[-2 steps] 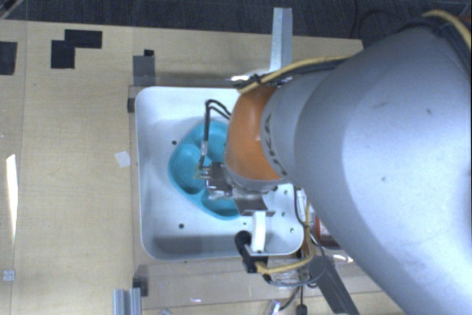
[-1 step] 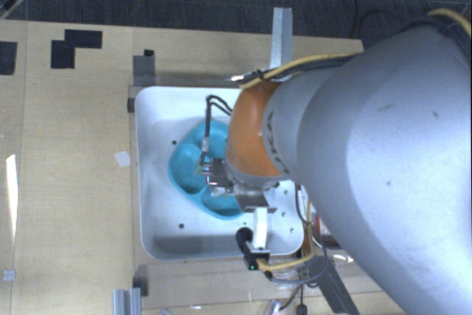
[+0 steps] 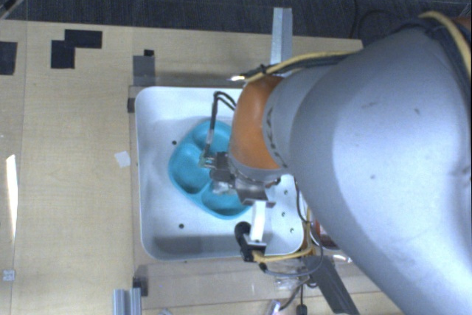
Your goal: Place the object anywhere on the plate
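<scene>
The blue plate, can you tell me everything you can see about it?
The blue plate is bright turquoise and looks like smooth plastic, with raised ridges splitting it into compartments. It lies flat on the floor of the left white bin, near the middle. The arm's wrist and gripper hang over its right side and hide that part, so I cannot tell whether anything lies on it there.
</scene>
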Tool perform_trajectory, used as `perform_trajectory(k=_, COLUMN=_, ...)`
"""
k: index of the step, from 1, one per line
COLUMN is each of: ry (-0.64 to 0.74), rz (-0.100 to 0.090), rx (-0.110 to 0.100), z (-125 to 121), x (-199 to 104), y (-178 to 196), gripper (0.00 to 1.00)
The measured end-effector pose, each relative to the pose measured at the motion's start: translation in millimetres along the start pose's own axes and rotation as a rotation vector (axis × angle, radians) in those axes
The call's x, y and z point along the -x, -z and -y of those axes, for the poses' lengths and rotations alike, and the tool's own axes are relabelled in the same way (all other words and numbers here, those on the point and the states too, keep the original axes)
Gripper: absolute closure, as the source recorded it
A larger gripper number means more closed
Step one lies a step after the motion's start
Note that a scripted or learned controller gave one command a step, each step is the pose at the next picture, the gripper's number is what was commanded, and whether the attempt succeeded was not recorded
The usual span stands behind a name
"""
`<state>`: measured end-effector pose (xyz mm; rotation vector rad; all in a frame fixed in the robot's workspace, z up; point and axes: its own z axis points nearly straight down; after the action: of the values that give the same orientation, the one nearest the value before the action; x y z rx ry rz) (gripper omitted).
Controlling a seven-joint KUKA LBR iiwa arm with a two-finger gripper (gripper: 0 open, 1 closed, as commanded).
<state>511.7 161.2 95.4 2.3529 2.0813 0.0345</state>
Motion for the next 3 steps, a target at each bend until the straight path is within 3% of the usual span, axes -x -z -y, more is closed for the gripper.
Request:
perform_trajectory(k=1, ry=0.005, rz=-0.002, rx=0.002, z=-0.9, x=-1.2, y=10.4, gripper=1.00)
perform_trajectory(k=2, ry=0.028, rz=0.015, rx=-0.012, z=-44.7, x=-18.6, y=79.5, gripper=1.00)
perform_trajectory(k=3, ry=0.030, rz=0.016, rx=-0.012, z=-69.9, x=-14.4, y=60.6, gripper=1.00)
